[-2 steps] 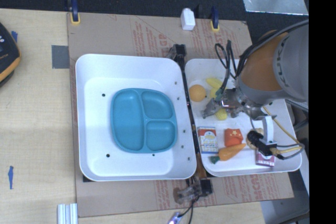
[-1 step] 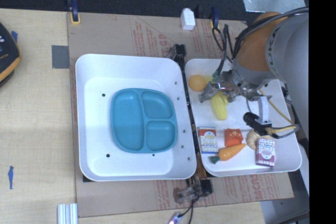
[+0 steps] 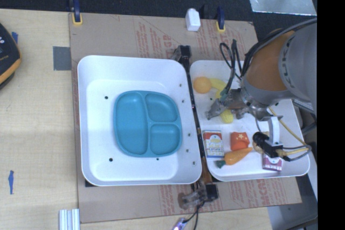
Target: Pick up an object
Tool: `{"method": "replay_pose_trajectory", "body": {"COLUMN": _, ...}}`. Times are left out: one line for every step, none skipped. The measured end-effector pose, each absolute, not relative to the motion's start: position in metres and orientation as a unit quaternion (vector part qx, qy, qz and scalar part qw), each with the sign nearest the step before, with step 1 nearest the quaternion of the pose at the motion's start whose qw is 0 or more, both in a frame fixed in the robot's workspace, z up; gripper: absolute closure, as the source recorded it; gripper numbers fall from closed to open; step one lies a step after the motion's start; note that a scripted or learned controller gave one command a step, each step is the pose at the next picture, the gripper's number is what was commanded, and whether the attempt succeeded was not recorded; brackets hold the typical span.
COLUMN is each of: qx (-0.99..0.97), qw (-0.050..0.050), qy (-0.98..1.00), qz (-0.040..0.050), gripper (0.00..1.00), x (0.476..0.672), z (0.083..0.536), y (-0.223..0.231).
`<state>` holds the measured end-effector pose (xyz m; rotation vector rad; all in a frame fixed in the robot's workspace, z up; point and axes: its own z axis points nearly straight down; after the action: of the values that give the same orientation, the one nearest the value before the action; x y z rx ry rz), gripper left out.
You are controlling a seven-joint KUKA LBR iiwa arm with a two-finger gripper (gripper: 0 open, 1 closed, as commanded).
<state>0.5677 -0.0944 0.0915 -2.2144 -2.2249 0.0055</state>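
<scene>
Over the right bin point(image 3: 302, 169), the gripper point(image 3: 222, 109) hangs low beside a small yellow object point(image 3: 227, 116), whether holding it I cannot tell, so this looks like the grasping step, needing a firm close before lifting.

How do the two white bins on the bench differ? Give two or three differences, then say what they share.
The left bin looks larger than the right bin. The left bin holds one blue divided tray; the right bin holds several small items, including a carton and a carrot. The arm's gripper is over the right bin, not the left. Both are shallow, white and round-cornered.
</scene>
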Motion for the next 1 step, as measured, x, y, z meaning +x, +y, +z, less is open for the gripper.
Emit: {"method": "replay_pose_trajectory", "body": {"qx": -0.705, "qw": 0.002, "qy": -0.709, "qz": 0.0026, "gripper": 1.0, "x": 0.5678, "z": 0.1018, "y": -0.0952}}
